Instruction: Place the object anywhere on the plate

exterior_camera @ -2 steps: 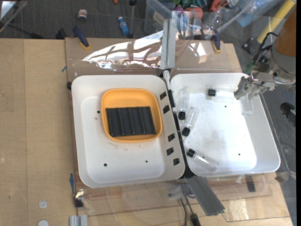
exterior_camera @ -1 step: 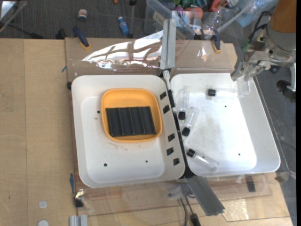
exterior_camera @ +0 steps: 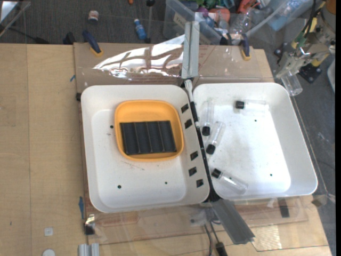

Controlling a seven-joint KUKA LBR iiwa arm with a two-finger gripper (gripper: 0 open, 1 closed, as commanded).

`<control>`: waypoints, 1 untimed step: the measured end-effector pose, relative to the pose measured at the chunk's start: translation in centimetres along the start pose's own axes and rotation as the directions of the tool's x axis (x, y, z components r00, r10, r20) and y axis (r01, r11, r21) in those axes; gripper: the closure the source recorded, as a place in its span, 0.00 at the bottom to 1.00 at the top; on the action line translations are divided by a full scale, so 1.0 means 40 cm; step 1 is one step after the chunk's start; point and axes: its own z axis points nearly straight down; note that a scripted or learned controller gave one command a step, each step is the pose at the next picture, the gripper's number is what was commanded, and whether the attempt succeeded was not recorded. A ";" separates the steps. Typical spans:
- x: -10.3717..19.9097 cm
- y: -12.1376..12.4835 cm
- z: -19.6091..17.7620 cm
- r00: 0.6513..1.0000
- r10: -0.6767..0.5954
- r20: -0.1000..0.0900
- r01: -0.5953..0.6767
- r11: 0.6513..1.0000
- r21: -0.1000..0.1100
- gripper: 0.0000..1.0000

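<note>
— Where is the thing you were meant to place?

— The black ribbed slab (exterior_camera: 148, 137) lies flat on the orange plate (exterior_camera: 149, 109), filling most of the plate's floor, long side running left to right. The plate sits in the left bin (exterior_camera: 101, 188), toward its far half.

— And your claw? Open, closed, holding anything?

— I cannot tell how my claw stands, nor whether it has hold of anything.

— What is in the other bin?

— The right bin (exterior_camera: 279, 143) holds several clear tubes with black caps. One capped tube (exterior_camera: 216, 135) lies tilted near the bin's left wall, another (exterior_camera: 230, 181) rests near the front left corner, and a third (exterior_camera: 250, 104) lies toward the back, its cap pointing left. All are well apart from the plate.

— Anything along the middle?

— A row of small black clips (exterior_camera: 193, 154) runs down the seam where the two bins meet. Beyond the bins, at the back, stands a clear tub of coloured toys (exterior_camera: 234, 4), and the wooden bench (exterior_camera: 37, 143) spreads out to the left.
</note>
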 end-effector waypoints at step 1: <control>-0.150 -0.033 -0.283 0.955 -0.297 0.002 0.297 0.955 -0.002 1.00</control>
